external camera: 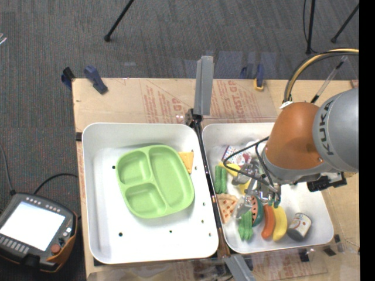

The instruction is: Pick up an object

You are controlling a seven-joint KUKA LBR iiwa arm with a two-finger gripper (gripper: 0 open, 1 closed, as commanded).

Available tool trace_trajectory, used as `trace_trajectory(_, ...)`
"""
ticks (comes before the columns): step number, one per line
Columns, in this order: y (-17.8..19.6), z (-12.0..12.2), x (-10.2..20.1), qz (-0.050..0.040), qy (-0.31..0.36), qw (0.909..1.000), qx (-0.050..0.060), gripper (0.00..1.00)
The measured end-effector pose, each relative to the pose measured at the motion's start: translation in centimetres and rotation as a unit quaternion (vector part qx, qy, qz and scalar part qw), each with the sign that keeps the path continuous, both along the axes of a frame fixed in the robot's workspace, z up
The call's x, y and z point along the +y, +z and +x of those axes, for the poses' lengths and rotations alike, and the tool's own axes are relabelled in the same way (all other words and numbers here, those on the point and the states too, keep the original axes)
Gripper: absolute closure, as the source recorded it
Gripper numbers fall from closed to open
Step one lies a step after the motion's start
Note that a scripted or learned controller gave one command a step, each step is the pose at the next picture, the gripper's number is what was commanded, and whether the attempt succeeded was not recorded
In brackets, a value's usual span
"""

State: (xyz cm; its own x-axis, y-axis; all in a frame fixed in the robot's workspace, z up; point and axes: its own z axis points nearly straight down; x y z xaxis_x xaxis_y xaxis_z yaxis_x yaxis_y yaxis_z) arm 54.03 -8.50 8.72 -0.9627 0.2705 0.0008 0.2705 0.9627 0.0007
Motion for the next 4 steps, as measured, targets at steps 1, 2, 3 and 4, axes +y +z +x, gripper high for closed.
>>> trace_trajectory(1,0.1,8.0,-0.6,-0.0004,-0.063,0.998,-0.001,0.0)
trace_trajectory(2,0.0,2.3,-0.7,-0.0002,-0.05,0.9987,0.0,0.0)
trace_trajectory(3,-0.1,-1.1,-0.7,-0.0001,-0.169,0.9856,0.002,0.0)
trace_trajectory(4,-0.1,-6.5,-0.2,-0.0002,-0.19,0.9818,0.002,0.0)
